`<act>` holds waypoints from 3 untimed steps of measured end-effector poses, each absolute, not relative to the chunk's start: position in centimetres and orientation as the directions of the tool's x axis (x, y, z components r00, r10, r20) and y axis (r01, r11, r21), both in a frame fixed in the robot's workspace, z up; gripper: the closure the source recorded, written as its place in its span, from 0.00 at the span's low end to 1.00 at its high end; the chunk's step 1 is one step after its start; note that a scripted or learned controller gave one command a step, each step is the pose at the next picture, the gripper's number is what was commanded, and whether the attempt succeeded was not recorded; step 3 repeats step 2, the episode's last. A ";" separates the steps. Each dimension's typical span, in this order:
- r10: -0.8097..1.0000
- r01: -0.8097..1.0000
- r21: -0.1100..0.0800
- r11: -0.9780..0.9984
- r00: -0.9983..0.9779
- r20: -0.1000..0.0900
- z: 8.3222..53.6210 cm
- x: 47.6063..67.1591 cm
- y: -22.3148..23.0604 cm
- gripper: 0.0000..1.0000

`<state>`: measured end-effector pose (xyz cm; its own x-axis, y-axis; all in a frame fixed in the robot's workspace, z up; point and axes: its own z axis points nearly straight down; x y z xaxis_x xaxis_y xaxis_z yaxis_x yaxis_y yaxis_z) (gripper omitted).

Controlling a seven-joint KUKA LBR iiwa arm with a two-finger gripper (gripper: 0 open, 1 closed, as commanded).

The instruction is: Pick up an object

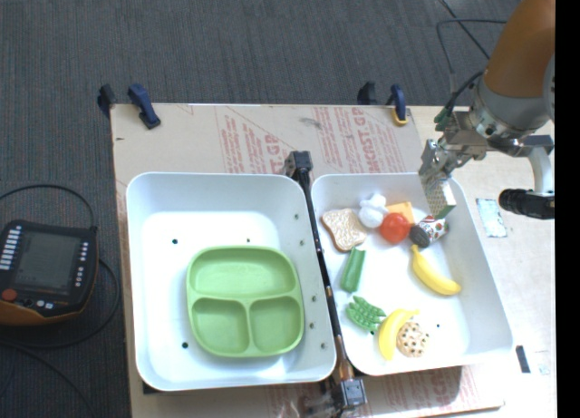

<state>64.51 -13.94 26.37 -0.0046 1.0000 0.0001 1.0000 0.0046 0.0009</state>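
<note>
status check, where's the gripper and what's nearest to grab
Gripper above right bin's far rim, nothing between its fingers. Nearest: tomato and banana. Small dark toy crowds both.

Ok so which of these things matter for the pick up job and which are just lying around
For the job:
tool
right bin
tomato
long banana
bread slice
cucumber
pea pods
cookie

Lying about:
left bin
green divided plate
handheld controller
blue clamps
</note>
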 end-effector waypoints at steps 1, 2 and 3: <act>1.000 1.000 -0.005 0.005 -0.005 0.002 24.0 58.9 -9.1 1.00; 1.000 1.000 -0.003 0.001 -0.001 0.000 20.3 63.3 -13.6 1.00; 1.000 1.000 -0.003 0.001 -0.001 0.000 20.3 63.3 -13.6 1.00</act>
